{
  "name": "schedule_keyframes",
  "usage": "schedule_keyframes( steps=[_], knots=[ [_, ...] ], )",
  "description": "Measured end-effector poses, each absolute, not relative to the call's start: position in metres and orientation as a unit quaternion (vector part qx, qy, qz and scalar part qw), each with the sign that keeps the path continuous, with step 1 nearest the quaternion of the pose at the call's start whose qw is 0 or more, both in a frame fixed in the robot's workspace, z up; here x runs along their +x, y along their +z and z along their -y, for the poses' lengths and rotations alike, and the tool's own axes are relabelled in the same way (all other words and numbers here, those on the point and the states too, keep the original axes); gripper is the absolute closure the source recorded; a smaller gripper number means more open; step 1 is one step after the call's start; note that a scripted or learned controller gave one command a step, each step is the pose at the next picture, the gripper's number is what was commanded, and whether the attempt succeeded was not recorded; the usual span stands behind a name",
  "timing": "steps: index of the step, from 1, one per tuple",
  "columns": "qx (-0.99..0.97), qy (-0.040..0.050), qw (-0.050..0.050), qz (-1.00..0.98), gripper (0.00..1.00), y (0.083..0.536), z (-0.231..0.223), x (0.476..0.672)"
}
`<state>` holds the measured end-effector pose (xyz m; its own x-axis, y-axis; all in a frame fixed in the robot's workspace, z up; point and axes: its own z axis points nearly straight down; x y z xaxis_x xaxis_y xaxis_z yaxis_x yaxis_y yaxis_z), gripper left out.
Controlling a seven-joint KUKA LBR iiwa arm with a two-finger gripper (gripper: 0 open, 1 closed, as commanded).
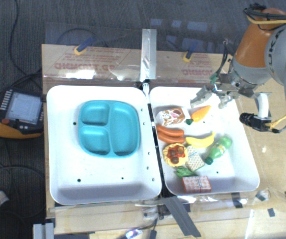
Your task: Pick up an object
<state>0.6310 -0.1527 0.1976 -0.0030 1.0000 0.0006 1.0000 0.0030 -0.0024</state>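
Rt bin [242, 148]: open jaws above carrot [201, 113]

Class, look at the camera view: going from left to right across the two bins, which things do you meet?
Blue tray → hot dog → banana → green bottle.

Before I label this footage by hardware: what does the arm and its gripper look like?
The arm is grey with an orange band above the wrist. Thin dark cables run along the wrist. The gripper is a small pale metallic two-finger unit.
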Motion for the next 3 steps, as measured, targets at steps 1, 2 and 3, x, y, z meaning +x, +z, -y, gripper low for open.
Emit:
schedule_keyframes(
  steps=[1,2,3],
  knots=[
    [-0.757,0.0018,0.001,0.653,0.0,0.122,0.19,0.665],
    [-0.767,0.0,-0.005,0.641,0.0,0.089,0.18,0.647],
    [-0.767,0.0001,-0.006,0.642,1.0,0.1,0.18,0.647]
  ],
)
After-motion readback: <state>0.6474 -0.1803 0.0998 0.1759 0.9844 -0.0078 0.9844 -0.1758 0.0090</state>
